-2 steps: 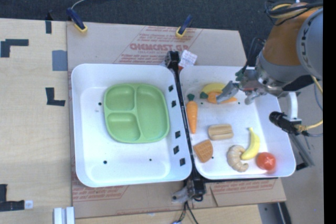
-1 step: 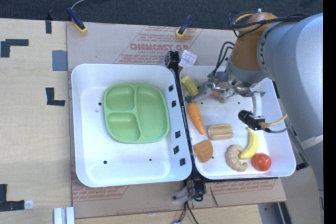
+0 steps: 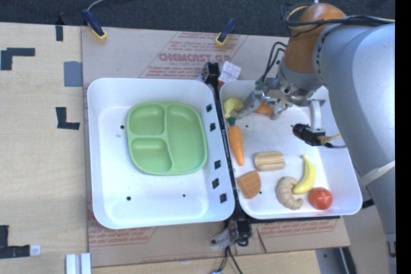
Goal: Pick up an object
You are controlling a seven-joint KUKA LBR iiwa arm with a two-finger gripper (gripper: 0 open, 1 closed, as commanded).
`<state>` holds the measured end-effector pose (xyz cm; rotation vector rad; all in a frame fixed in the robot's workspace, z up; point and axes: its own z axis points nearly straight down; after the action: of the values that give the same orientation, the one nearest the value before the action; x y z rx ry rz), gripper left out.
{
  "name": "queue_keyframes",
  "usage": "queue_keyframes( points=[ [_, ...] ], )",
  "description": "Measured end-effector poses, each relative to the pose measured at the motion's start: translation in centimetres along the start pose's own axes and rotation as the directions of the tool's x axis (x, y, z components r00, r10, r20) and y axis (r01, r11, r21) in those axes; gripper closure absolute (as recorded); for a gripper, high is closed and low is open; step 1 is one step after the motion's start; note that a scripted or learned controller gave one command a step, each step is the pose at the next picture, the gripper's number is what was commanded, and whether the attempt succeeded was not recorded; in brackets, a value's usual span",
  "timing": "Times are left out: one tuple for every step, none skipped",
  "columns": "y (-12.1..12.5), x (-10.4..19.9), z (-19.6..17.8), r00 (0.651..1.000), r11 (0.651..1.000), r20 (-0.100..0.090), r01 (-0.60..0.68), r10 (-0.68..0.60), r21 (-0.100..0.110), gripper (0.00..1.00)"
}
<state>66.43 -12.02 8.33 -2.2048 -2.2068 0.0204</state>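
- Cardboard-covered bench (image 3: 192,58) w/ 2 shallow white bins side by side: left bin (image 3: 103,138) carries a green divided plate (image 3: 167,138), right bin (image 3: 340,183) carries the toy food.
- Pincer (image 3: 266,102) sits low over the far end of the right bin, arm (image 3: 359,74) coming in from the view's right w/ orange band (image 3: 308,35) above the wrist.
- Whether the pincer is spread or pressed together: can't tell, its metal parts blur into each other at this slant.
- Small orange piece (image 3: 264,108) lies right at the pincer, touching or just under it; can't tell if it's pinched, so not calling it held.
- Yellow-green item (image 3: 232,106) is just beside the pincer, toward the divider (image 3: 218,131) between the bins.
- Carrot (image 3: 236,144) is near, on the near side of the pincer, along the divider.
- Bread roll (image 3: 268,160) near too; cracker-like brown piece (image 3: 249,184), ginger-like root (image 3: 287,192), banana (image 3: 306,175) and tomato (image 3: 320,197) are well apart, at the bin's near end.
- Step in hand, as I judge it: grasp attempt at the far end of the bin, approx. at the orange piece.
- Next move prob. calls for a firm close on 1 item, then a straight lift clear of the bin wall; neighbours are close, so it could nudge the yellow-green item.
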Motion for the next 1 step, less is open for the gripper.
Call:
queue_keyframes(
  points=[
    [-11.07, -0.81, -2.96, 1.000, 1.000, 0.007, -0.001, 0.001, -0.024, 0.00]
  ],
)
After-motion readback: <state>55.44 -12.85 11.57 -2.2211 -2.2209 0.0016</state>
